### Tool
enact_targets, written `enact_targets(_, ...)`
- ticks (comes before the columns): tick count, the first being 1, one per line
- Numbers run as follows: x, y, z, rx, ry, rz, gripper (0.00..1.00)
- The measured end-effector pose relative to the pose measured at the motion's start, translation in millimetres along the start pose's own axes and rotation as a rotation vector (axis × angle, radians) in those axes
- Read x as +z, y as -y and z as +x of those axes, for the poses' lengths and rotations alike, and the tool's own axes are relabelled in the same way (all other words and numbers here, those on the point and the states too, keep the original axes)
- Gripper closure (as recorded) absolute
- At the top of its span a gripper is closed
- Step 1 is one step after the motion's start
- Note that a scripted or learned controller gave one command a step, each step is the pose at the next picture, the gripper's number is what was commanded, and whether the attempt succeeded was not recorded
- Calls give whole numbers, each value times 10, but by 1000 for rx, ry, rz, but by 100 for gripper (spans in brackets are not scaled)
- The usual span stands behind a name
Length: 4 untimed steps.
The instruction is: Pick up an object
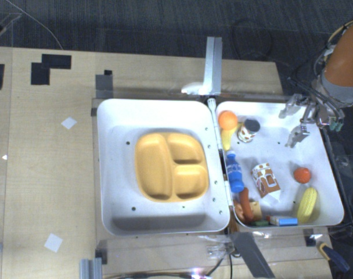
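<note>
Since the hand (298,124) sits high at the back-right corner of the right bin (333,173), w/ nothing between its fingers, the step in hand looks like choosing a target and coming down on it. Fingers appear spread, released, over bare white floor.

Nearest loose item is prob. the small orange-red ball (302,175), toward the bin's right side, well apart from its neighbours, so approach is easy. It's round and smooth though, likely to roll or squirt out; centre the fingers on it and close slowly. The corn cob (307,203) just in front of it is longer and bumpy, prob. rubbery, better grip if taken across its short axis.

Other stuff is crowded along the left wall: an orange (227,120) at the back, a blue bottle (234,173) lying flat, reddish bits near the front corner w/ a small blue block (287,221). Harder picks, wall blocks one finger. Mid-bin there's a brown-and-white carton (265,179), boxy, flat faces, decent option too.

Left bin (107,156) holds a yellow divided tray (170,166), glossy plastic, three compartments, too wide for the fingers. Surface (43,167) is pale wood.
</note>
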<state>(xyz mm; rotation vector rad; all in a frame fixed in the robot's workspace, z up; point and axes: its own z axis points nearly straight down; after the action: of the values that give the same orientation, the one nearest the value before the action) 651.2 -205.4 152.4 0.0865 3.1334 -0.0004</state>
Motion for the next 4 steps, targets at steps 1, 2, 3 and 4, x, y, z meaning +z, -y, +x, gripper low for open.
enact_targets(1, 633, 11, 249, 188, 6, 1, 0)
enact_targets(2, 329, -127, 474, 588, 3, 0, 0)
enact_targets(3, 628, -298, 817, 827, 6, 0, 0)
enact_targets(4, 648, -162, 256, 957, 3, 1, 0)
